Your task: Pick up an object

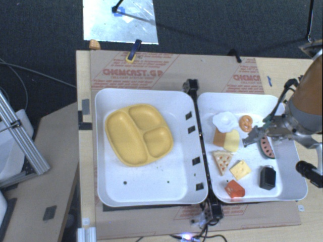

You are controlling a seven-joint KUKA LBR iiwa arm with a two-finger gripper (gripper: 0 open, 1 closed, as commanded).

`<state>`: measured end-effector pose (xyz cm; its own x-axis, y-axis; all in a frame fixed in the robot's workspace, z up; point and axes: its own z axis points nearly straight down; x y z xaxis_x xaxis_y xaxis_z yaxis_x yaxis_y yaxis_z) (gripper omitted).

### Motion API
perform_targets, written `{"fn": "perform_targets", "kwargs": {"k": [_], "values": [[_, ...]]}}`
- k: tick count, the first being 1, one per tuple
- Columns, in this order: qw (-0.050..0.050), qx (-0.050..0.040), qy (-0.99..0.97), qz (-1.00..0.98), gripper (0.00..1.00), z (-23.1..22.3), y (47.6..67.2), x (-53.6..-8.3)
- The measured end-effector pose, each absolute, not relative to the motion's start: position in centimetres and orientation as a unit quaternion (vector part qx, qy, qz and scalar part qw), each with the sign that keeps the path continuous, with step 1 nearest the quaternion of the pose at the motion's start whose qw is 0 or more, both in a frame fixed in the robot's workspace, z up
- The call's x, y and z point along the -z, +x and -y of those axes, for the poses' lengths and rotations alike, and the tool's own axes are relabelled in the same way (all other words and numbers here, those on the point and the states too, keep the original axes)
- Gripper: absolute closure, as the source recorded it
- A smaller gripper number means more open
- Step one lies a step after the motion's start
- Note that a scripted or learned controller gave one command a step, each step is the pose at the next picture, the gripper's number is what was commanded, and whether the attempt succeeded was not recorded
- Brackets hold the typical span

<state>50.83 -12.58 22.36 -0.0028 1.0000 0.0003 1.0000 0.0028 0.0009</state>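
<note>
One watermelon slice (267,147) lies near-vertical.

A grey robot arm reaches in from the right side of the camera view, its thick body angled down and to the left. An orange band wraps the arm just above the wrist, near the right edge. Below it, the grey wrist narrows into a dark two-finger gripper (251,139), which points leftward and slightly downward, held low over the right-hand side of the bench.
</note>
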Motion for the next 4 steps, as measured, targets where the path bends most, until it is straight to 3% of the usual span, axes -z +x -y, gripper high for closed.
{"fn": "perform_targets", "kwargs": {"k": [1,2,3,4], "values": [[-0.001,-0.0018,0.705,-0.709,0.0,8.5,52.7,-8.0],[0.004,-0.0058,0.706,-0.708,1.0,8.7,53.1,-10.0],[0.004,-0.0042,0.703,-0.711,1.0,3.9,55.9,-19.0],[0.001,-0.0024,0.704,-0.71,1.0,0.0,56.4,-22.2]]}}
